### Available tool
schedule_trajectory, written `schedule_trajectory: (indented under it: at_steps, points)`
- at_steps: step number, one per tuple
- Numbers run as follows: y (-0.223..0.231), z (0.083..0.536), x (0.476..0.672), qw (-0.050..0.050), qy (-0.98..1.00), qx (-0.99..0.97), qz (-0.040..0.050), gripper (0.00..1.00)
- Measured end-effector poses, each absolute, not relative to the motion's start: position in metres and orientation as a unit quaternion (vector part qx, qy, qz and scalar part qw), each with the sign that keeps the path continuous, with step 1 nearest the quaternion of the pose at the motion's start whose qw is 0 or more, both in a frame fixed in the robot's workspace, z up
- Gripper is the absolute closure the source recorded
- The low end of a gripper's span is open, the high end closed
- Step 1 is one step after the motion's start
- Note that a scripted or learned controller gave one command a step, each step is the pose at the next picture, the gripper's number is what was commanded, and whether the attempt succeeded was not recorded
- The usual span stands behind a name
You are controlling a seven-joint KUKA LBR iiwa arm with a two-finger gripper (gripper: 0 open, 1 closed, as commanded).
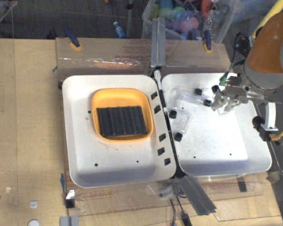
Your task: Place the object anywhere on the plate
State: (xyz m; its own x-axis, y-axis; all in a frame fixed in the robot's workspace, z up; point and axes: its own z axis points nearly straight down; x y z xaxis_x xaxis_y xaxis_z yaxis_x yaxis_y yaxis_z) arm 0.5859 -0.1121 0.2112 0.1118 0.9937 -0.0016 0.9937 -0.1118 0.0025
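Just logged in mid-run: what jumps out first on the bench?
The orange plate in the left bin, with a dark ribbed slab lying on it. Next, the arm's orange band at the right, with the gripper over the right bin. Clear plastic objects lie near that bin's left side.

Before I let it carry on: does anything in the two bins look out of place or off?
Nothing looks spilled or broken. The orange plate sits flat in the left white bin, holding a dark ridged rectangular block. Several clear plastic pieces with black caps lie scattered at odd angles in the right white bin, near the gripper.
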Motion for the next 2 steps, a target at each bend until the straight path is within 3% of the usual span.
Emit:
schedule_trajectory:
  at_steps: [1, 2]
  points:
    - [-0.101, 0.214, 0.613, 0.001, 0.689, 0.725, 0.0000, 1.00]
    - [-0.090, 0.198, 0.654, 0.002, 0.759, 0.651, 0.0004, 1.00]
